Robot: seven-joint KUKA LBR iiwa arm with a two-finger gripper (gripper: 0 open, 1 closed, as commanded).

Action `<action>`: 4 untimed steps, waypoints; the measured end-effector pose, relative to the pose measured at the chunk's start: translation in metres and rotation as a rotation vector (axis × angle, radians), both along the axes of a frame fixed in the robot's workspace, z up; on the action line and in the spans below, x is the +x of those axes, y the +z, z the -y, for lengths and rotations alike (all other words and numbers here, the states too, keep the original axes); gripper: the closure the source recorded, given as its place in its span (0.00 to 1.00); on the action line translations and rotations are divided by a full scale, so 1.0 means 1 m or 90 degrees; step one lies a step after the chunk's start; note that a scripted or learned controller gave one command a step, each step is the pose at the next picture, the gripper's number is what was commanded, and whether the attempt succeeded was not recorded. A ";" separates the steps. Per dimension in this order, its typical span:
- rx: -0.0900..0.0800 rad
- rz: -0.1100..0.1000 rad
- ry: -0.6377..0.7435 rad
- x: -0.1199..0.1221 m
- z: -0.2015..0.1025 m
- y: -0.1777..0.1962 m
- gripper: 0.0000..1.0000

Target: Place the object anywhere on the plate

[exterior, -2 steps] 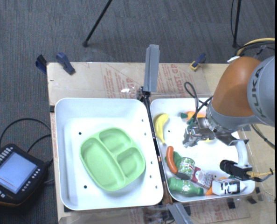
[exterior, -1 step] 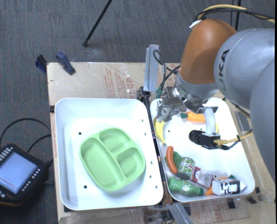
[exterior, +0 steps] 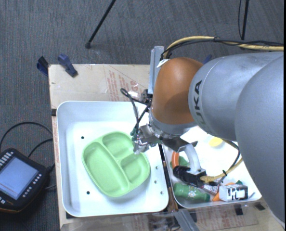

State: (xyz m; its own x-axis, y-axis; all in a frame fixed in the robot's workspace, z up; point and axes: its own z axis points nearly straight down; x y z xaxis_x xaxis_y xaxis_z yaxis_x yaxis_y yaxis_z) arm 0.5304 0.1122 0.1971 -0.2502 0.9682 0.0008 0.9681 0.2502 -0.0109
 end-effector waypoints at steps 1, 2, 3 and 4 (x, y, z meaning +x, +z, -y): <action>0.000 0.000 0.054 -0.049 -0.050 -0.011 1.00; 0.001 0.003 0.123 0.023 -0.051 0.026 1.00; 0.002 0.001 0.241 -0.033 -0.049 0.009 1.00; 0.003 0.001 0.340 -0.038 -0.045 -0.004 1.00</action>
State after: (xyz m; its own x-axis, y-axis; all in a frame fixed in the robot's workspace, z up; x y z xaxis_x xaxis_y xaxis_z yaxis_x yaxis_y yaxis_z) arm 0.4924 0.1573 0.1928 -0.7077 0.7065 0.0044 0.7065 0.7077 -0.0069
